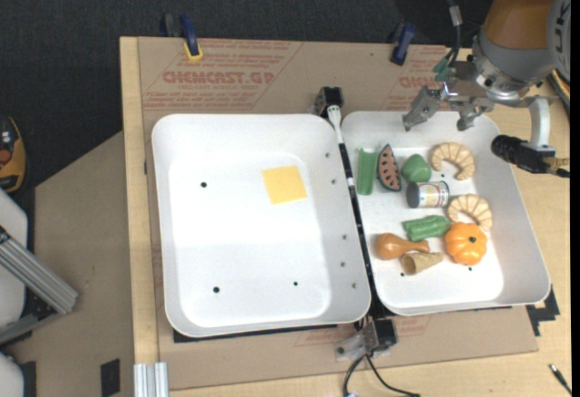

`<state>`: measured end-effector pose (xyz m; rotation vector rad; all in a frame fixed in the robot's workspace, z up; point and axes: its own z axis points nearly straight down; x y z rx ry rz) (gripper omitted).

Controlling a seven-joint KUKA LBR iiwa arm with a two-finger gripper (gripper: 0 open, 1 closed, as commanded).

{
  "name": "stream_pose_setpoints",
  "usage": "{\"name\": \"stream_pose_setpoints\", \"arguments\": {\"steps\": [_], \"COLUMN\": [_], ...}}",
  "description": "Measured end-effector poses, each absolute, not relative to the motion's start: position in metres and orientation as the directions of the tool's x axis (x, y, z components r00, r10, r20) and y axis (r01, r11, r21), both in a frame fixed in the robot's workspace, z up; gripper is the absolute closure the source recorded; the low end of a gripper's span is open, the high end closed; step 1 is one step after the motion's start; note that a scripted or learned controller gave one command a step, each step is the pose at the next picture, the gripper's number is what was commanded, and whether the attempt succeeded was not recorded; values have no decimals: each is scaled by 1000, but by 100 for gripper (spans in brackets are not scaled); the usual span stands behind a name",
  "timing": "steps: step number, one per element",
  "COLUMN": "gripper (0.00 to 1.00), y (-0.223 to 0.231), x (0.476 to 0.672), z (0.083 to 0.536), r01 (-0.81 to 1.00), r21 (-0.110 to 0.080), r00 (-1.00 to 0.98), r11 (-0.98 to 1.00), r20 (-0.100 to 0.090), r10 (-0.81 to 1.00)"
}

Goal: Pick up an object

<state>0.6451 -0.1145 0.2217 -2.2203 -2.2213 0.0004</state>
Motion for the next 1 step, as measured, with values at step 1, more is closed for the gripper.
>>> {"name": "stream_pose_setpoints", "arguments": {"steps": [1], "gripper": [0], "y": [-9], "x": [603], "z": [182], "r01": [1000], "r21": [-9], "r00": [-10], "r11": [10], "r20": [5], "r10": [1000]}}
